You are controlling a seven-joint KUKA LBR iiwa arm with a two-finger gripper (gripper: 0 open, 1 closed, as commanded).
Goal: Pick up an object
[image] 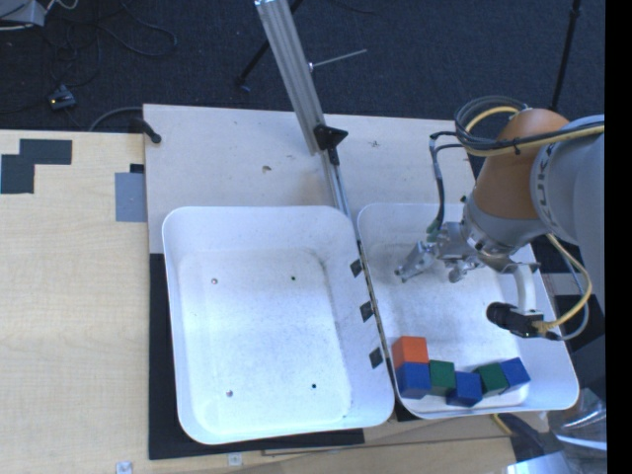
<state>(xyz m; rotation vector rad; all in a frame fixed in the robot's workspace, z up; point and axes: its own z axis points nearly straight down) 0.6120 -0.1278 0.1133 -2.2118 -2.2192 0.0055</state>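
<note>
I see my metal pincer (432, 266) splayed open, gripping nothing, over the right bin (558, 388). Small square-edged blocks, orange (410, 350), blue (414, 378) and green (441, 373), cluster along its smooth white near wall.

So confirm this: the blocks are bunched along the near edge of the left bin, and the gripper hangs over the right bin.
One thing is wrong: the camera view shows the blocks bunched along the near edge of the right bin, not the left bin. The gripper does hang over the right bin.
</note>
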